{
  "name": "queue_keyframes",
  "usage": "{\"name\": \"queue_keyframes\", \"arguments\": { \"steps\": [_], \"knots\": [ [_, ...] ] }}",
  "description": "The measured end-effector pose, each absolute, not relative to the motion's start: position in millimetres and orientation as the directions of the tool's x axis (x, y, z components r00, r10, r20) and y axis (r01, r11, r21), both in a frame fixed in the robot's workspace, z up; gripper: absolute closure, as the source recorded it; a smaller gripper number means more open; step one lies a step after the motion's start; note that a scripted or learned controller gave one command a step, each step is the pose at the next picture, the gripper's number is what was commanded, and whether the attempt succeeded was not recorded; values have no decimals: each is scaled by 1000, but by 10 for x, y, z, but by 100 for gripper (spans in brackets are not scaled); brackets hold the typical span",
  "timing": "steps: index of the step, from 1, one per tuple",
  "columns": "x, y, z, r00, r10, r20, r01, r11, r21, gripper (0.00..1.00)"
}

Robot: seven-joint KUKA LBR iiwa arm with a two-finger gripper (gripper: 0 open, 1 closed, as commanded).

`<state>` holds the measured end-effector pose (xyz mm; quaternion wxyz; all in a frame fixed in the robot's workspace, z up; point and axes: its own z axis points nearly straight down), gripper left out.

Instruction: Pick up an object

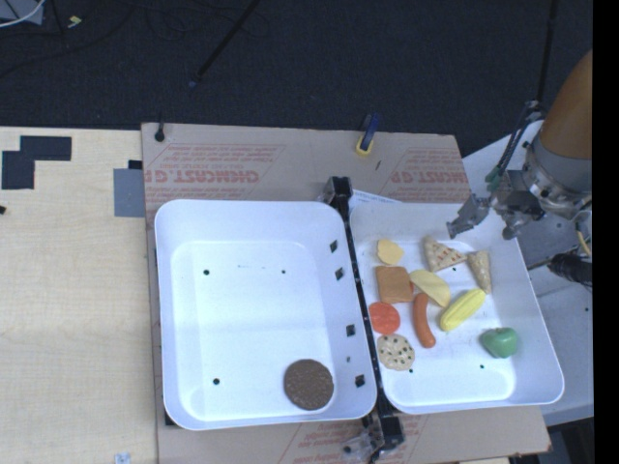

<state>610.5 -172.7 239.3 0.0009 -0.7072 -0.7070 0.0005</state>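
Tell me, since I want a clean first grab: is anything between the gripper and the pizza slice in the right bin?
Nothing visible is. The gripper hangs over the right bin's far right corner, and the pizza slice lies just left of it with bare white floor between. The wedge sits beside the slice, not in the path.

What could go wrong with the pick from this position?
1. The toys in the right bin lie packed together: the corn, the sausage and the yellow slice touch or nearly touch, so a grasp there may catch two or knock one aside.
2. The gripper hangs over the bin's far rim, beside the wedge; coming straight down might strike the rim.
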Motion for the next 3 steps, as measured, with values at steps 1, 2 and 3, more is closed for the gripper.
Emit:
{"name": "queue_keyframes", "arguments": {
  "steps": [1,2,3],
  "knots": [
    [6097,-1390,1340,-1,1000,3,1000,2,-7,0],
    [5632,-990,881,1,1000,0,1000,-1,0,0],
    [5203,-1491,876,3,1000,1,1000,-3,-4,0]
  ]
}}
